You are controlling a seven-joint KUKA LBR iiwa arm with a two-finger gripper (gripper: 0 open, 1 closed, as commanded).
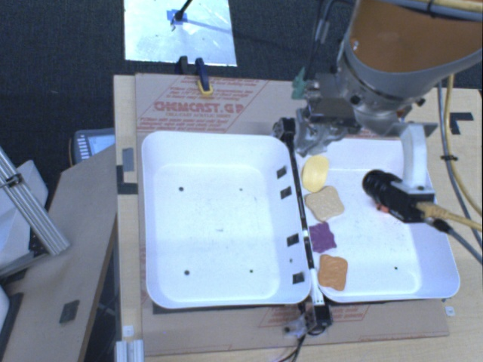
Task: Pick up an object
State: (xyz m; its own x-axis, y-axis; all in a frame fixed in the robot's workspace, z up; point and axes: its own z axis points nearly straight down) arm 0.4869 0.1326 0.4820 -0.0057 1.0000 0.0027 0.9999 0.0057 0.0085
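Observation:
In the right bin (423, 270), along its left wall, lie several flat pieces: a yellow oval (315, 172), a tan piece (325, 203), a purple piece (322, 237) and an orange piece (333, 271). My gripper (313, 139) hangs over the bin's far left corner, just above the yellow oval. The wrist hides its fingertips, and nothing shows held in it.
The left bin (215, 217) lies beside the right one, joined by black clips (290, 194) along the divider. A black cylindrical fixture (392, 194) with a cable sits over the right bin. A yellow-and-black clamp (202, 78) grips the cardboard's far edge.

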